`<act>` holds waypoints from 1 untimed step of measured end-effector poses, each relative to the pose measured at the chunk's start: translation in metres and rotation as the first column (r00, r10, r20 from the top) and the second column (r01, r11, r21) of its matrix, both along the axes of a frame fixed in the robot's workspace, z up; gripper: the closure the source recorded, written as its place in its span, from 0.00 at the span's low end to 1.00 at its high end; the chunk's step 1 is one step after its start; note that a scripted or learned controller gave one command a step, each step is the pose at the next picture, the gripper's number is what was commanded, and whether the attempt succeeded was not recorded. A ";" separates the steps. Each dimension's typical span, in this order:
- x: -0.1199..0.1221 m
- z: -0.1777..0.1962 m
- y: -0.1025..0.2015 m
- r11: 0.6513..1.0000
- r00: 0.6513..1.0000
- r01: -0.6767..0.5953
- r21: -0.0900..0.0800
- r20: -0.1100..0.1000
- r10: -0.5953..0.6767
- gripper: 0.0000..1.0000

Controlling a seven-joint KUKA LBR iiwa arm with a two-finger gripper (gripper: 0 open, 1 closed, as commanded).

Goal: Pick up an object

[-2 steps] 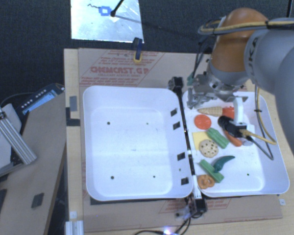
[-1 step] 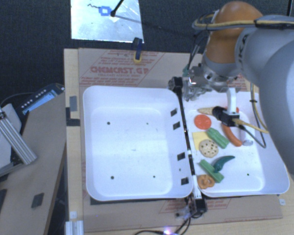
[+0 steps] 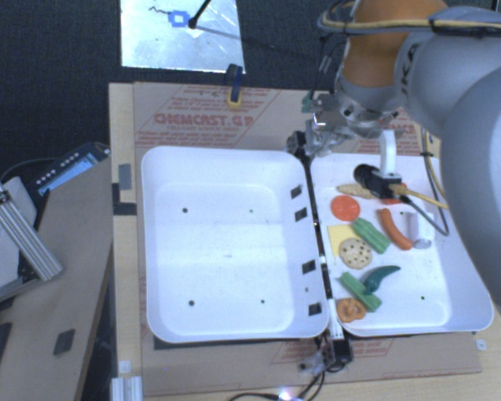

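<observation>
Your end effector [image 3: 324, 138] sits over the back edge where the two shallow white bins meet; you cannot tell how it is set. The toy foods lie in the right white bin [image 3: 451, 307], near it toward the front: a round red slice [image 3: 346, 208], a green ridged pickle [image 3: 371, 234], an orange sausage [image 3: 394, 228], a yellow cheese slice [image 3: 342, 237] and a round brown cookie [image 3: 356, 254]. The left white bin [image 3: 225, 249] lies beside them on the desk [image 3: 196, 115]

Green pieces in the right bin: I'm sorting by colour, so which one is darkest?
The curved teal pepper, lower in the right bin; the two other green pieces are lighter and straight.
</observation>
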State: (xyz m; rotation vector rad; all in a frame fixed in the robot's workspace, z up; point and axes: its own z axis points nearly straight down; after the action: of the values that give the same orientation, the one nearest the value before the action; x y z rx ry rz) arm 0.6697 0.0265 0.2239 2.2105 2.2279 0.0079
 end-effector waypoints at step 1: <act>-0.002 -0.041 0.062 1.000 1.000 -0.002 0.001 -0.008 0.002 1.00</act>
State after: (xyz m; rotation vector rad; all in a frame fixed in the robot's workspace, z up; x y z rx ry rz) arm 0.6677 0.0885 0.1825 2.2130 2.2343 0.0008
